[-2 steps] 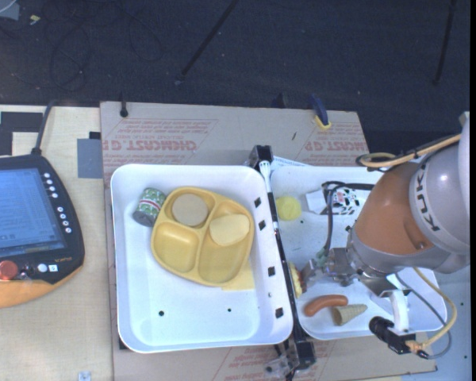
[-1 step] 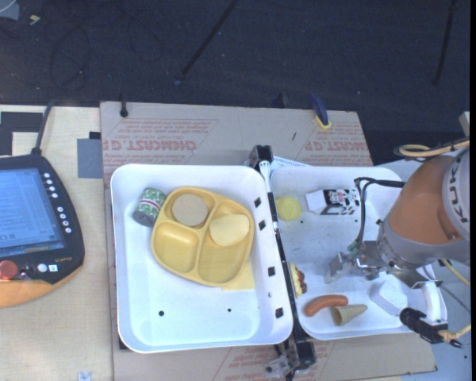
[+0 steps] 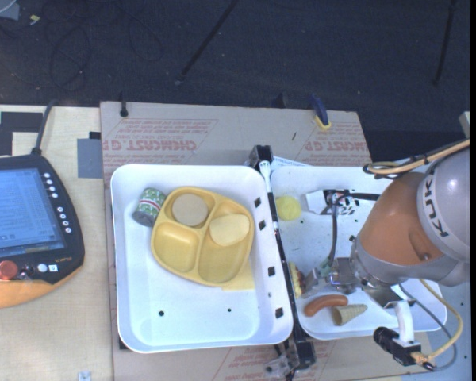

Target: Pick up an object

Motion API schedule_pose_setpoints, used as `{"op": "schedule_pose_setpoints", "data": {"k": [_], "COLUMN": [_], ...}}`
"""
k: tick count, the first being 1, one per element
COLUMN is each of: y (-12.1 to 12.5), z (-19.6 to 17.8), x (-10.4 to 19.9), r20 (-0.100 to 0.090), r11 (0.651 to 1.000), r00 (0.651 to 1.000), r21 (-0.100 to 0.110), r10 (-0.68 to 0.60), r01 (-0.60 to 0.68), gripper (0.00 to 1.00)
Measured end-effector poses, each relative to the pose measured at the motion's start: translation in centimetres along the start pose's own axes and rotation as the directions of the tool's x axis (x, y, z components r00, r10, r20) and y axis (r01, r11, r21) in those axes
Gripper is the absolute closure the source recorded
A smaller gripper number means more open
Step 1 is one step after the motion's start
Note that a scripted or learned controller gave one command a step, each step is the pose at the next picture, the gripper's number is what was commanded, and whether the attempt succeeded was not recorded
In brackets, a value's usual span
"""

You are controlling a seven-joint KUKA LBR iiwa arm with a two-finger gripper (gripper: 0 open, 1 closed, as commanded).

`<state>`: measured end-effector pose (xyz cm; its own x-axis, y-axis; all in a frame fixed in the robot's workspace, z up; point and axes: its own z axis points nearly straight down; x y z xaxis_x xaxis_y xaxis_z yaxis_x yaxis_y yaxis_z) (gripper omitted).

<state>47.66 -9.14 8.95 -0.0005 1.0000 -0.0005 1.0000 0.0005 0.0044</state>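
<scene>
Hovering low in right white bin (image 3: 317, 330), claw (image 3: 331, 275), grip state indiscernible, beside red plastic sausage (image 3: 325, 302), tan cone (image 3: 347, 314).

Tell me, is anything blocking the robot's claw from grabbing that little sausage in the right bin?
Nothing visible lies over the sausage. A cone-shaped piece lies close beside it and small items sit nearby. The arm hangs right above, hiding its gripper.

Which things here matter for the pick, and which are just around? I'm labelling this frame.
Job:
arm over the right bin
sausage
cone
yellow ball

Lying about:
left bin
yellow divided tray
small can
control tablet
</scene>
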Motion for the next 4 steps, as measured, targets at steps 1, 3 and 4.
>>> {"op": "schedule_pose_setpoints", "data": {"k": [1,3,4], "y": [0.2,12.3,12.0], "z": [-1.1,0.1,0.2], "x": [0.1,-6.7,-7.0], "r20": [-0.01,-0.001,0.0], "r11": [1.0,1.0,1.0], "r00": [1.0,1.0,1.0], "r21": [0.003,0.0,0.005], "r10": [0.0,-0.006,-0.002], "r01": [0.0,0.006,0.002], "gripper": [1.0,1.0,0.0]}}
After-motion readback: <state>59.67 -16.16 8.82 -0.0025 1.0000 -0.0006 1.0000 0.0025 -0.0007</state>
